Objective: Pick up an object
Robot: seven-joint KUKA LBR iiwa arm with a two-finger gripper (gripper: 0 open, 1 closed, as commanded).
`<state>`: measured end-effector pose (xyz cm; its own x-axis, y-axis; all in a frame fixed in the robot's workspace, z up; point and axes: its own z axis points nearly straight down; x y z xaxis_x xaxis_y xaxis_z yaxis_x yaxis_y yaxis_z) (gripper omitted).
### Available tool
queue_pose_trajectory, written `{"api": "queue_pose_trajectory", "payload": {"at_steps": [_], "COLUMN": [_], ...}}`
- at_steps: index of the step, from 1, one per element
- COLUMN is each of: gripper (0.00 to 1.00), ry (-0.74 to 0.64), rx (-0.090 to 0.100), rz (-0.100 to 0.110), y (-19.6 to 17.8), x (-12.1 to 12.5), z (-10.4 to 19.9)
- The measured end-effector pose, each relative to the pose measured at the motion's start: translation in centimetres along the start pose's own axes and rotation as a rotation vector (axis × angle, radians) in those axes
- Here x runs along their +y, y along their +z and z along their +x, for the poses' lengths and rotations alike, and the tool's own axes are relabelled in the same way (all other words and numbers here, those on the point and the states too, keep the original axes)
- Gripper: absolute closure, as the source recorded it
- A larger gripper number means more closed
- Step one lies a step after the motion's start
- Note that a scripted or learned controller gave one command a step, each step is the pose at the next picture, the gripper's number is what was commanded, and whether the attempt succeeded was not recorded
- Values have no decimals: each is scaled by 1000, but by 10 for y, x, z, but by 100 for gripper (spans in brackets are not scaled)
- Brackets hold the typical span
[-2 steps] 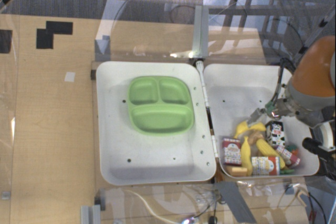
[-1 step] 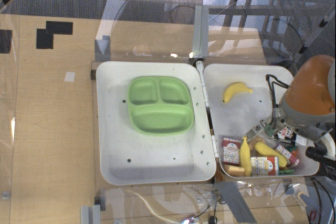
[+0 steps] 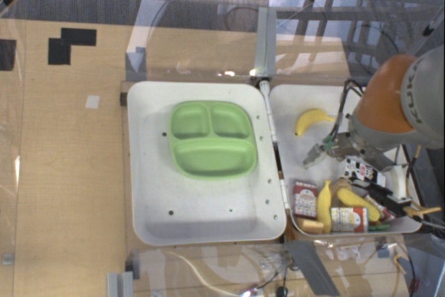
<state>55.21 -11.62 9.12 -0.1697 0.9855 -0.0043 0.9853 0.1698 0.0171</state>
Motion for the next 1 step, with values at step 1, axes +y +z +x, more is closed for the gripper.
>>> {"api": "queue_pose_trajectory", "payload": {"at_steps": [1], "gripper": [0], "ry": [-422], "rx": [-29], "rz": [-33], "y": [-8], "x": [-48], "z": [5]}}
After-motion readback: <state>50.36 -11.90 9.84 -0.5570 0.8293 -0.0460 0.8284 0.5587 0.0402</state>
